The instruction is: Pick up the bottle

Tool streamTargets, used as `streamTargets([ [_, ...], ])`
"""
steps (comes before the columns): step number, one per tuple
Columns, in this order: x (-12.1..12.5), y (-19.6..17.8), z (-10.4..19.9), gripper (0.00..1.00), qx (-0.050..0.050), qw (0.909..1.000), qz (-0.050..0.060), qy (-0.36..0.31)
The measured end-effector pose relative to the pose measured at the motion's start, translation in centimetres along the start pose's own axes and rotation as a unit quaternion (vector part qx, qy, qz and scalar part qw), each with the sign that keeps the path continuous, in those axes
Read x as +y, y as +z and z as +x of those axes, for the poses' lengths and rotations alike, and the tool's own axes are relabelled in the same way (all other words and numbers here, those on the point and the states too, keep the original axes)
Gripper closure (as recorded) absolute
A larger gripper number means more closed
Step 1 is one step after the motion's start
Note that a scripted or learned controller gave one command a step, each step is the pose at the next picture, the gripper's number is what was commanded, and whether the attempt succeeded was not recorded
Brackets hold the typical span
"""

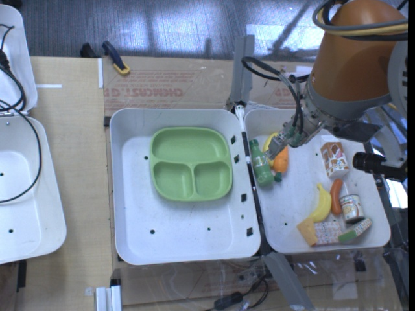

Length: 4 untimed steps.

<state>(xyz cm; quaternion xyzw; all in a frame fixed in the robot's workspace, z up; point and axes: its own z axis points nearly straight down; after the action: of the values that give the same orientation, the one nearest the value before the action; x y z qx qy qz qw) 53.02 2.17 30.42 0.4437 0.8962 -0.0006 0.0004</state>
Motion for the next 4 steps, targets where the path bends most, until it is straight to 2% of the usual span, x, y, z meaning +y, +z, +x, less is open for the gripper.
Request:
streamTargets([
  [1, 7.0, -7.6, 10.3, 1.0, 0.0, 0.9979, 0.0, 0.065],
  [2, 5.6, -10.0, 15.9, 1.0, 0.0, 0.98, 0.001, 0.199],
  [3, 7.1, -6.8, 18.0, 1.0, -0.001, 0.8092, 0.003, 0.588],
  [4, 6.9, -10.2, 15.9, 1.0, -0.001, 0.8635, 0.002, 0.504],
])
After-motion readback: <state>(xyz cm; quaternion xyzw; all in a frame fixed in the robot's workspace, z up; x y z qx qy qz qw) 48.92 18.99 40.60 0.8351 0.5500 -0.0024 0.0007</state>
